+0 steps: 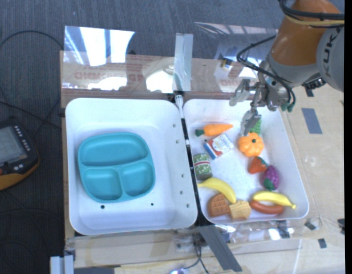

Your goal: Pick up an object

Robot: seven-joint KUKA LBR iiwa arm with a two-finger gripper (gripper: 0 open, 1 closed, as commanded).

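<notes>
The wooden counter (327, 153) carries two bins. The left white plastic bin (90, 110) holds a big teal tray with three sections (116, 165), with bare floor all round it. The right white plastic bin (292, 153) is crowded with toy food, with open room near its top edge. The grey arm with an orange band (304, 30) reaches in from the right. Its hand (251, 121) hangs just above a small orange toy pumpkin (251, 145), fingers slightly apart, gripping nothing.

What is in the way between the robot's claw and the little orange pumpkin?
Nothing that I can see. The gripper hangs at the back of the right bin, just above and behind the orange pumpkin, with only bare bin floor between them. The carrot lies off to one side, the strawberry beyond the pumpkin.
</notes>
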